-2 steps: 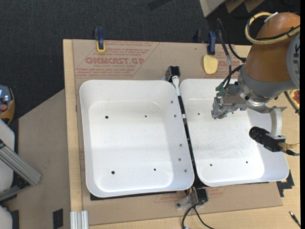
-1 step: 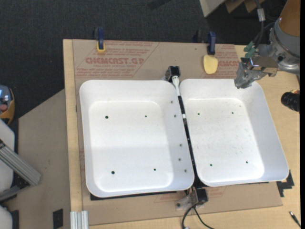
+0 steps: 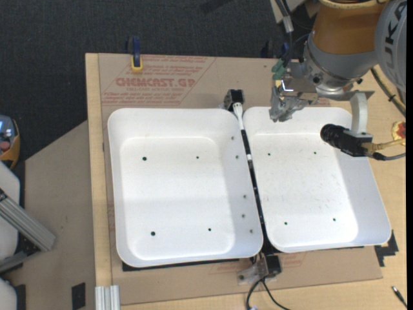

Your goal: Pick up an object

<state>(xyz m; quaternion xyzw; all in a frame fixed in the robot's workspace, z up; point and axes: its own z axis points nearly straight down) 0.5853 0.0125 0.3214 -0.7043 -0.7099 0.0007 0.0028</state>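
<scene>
Pincer [image 3: 284,110]: over the right bin's far rim; grip state cannot be told.
Right bin [image 3: 361,228]: beneath it.
Left bin [image 3: 119,173]: to its left.

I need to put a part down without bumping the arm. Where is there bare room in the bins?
The left bin has a bare floor from rim to rim. The right bin is bare across its middle and near half. Its far edge is crowded: the end effector hangs there, with a black camera beside it.
</scene>
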